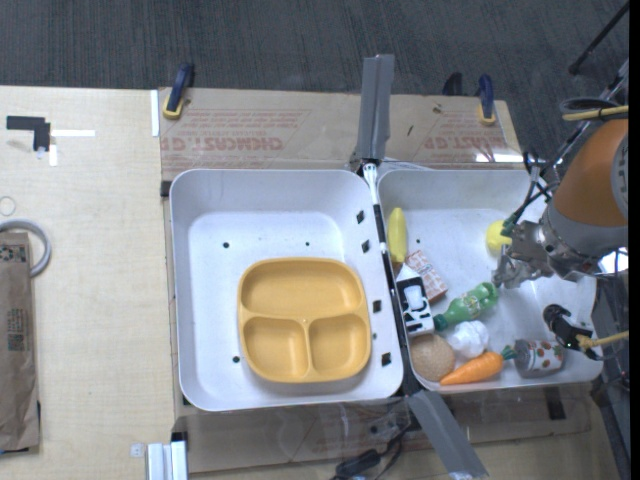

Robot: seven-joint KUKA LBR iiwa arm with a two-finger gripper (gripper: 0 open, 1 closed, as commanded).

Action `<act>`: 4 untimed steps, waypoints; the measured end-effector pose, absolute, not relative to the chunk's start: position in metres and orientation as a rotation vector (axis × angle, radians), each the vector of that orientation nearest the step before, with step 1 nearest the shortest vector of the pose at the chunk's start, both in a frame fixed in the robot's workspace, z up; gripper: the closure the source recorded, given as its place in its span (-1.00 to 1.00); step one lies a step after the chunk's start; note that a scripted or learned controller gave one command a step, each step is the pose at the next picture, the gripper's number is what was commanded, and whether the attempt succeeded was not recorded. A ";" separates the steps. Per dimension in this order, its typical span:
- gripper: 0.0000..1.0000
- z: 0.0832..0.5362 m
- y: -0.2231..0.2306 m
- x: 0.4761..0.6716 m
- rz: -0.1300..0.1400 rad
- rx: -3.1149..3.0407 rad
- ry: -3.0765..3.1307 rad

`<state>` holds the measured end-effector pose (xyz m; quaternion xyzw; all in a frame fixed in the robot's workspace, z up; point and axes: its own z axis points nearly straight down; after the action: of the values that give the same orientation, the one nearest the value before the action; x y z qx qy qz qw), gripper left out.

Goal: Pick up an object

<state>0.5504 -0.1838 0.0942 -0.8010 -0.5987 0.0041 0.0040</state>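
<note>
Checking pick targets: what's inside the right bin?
The right bin holds a yellow banana, small box, black-and-white card, green bottle, round cookie, white wad, carrot and a patterned toy. The gripper covers part of a yellow object.

Bench (80, 268) bearing two white bins: left bin (190, 298), right bin (450, 193). Brown cardboard sheet (270, 128) lying beneath them; brown paper bag (15, 338) resting at the left edge.

Gripper (507, 266) hangs low over the right bin (440, 193), just beside the green bottle (466, 305) and a yellow object (498, 234). Carrot (472, 368) lies near the front; left bin (200, 268) carries a yellow divided plate (302, 318).
</note>
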 end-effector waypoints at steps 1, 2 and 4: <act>1.00 0.129 -0.204 0.635 0.005 -2.483 -1.924; 1.00 0.089 -0.203 0.567 0.004 -2.285 -2.151; 1.00 0.158 -0.223 0.518 0.004 -2.212 -2.226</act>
<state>0.5184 -0.2227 0.1581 -0.7049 -0.7093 0.0013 0.0016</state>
